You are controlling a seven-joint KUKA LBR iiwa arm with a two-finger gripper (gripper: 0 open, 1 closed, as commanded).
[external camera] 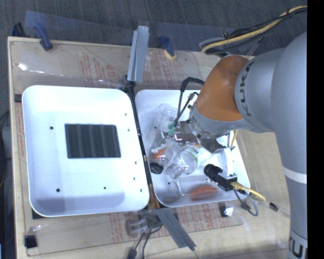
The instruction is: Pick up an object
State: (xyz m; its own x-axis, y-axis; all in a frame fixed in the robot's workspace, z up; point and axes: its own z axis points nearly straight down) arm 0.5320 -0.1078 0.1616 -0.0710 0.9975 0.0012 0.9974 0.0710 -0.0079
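My gripper reaches down into the right bin, over a heap of small objects. The heap includes clear plastic items, a clear rounded piece, an orange object near the bin's front, a small orange-red piece and a small black round thing. The grey arm with its orange band covers the bin's right half and hides the gripper's tips.
The left bin holds a dark ribbed rectangle in its middle. A grey bar stands up behind the gap between the bins. Blue clamps sit on the bench's far edge. Cables trail at the right bin's front right.
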